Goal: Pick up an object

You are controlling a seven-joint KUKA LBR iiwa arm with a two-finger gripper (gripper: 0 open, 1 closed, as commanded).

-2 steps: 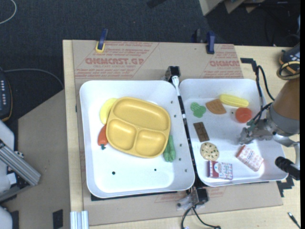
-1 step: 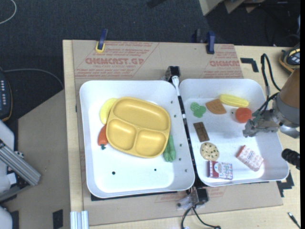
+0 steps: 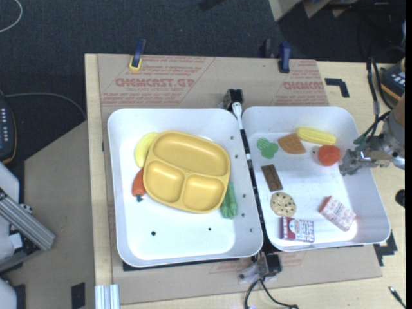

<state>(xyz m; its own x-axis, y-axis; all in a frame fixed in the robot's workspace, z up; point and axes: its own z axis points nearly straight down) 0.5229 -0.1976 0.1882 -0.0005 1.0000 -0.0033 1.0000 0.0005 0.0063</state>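
My gripper (image 3: 353, 161) hangs at the right edge of the right bin (image 3: 309, 118), just right of a red tomato (image 3: 329, 155). Nothing shows between its fingers. In that bin also lie a yellow corn cob (image 3: 315, 135), an orange-brown slice (image 3: 291, 144), a green piece (image 3: 268, 148), a brown chocolate bar (image 3: 272, 177), a cookie (image 3: 282, 204), a red and white carton (image 3: 297, 229) and a pink wrapped packet (image 3: 337, 213).
The left bin (image 3: 174, 246) holds a yellow divided tray (image 3: 186, 171), with a yellow banana (image 3: 143, 148), a red-orange carrot (image 3: 138, 185) and a green vegetable (image 3: 229, 203) tucked at its sides. Clamps stand along the far edge of the board.
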